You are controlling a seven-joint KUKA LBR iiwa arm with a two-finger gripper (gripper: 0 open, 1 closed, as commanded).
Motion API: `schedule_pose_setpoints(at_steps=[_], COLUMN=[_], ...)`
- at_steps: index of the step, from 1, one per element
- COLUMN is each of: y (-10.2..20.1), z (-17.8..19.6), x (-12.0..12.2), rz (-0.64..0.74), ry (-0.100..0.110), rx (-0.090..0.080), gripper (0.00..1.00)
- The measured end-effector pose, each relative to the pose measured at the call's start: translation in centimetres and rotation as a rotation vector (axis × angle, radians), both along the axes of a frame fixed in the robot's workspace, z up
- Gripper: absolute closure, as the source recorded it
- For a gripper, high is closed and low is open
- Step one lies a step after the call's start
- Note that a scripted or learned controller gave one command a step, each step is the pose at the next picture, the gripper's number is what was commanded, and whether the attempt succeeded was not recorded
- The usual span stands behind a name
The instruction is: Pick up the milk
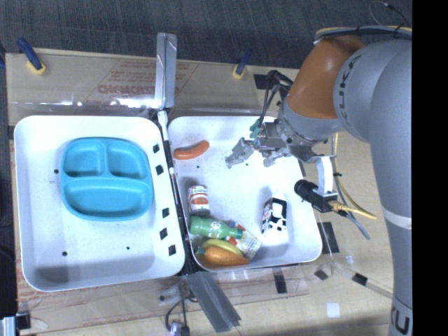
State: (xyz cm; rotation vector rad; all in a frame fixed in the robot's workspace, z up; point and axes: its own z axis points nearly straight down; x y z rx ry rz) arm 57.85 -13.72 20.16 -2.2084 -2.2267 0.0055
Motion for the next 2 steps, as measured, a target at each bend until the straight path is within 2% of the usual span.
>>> schedule_pose_setpoints(at_steps=[1, 2], y=[2.1, -0.6], z=[2.2, 4.8], x=[1.4, 4.8], rz=[0.145, 0.294], ry=[-0.003, -0.005], rx=[-0.001, -0.001], gripper=[0.00, 0.00])
